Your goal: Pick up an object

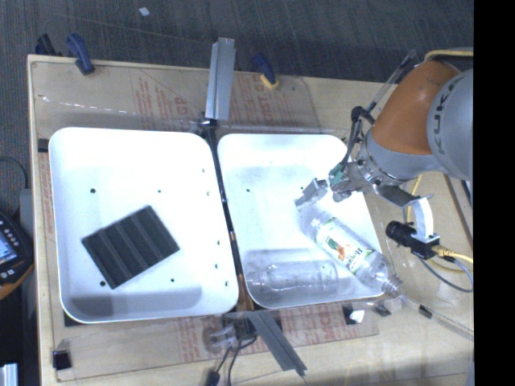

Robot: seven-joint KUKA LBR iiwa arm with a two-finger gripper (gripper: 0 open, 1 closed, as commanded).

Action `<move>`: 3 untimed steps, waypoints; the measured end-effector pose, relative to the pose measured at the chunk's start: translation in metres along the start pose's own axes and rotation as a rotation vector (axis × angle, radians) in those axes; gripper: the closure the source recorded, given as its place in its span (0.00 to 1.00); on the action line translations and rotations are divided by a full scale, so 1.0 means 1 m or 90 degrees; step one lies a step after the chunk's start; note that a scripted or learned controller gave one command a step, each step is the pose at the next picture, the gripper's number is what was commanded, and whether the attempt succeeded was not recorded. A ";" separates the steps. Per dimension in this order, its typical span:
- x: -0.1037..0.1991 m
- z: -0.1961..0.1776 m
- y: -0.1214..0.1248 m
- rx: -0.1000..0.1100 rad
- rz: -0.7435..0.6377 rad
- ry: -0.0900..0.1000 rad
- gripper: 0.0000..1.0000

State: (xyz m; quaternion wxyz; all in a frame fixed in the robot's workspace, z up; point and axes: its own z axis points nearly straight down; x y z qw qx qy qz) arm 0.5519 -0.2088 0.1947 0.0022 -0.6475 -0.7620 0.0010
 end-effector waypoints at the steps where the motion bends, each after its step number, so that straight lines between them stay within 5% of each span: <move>1: 0.002 -0.006 -0.017 -0.001 -0.017 0.000 0.00; 2: 0.000 0.040 0.002 0.000 -0.053 0.000 0.00; 3: 0.000 0.040 0.002 0.000 -0.052 0.000 0.00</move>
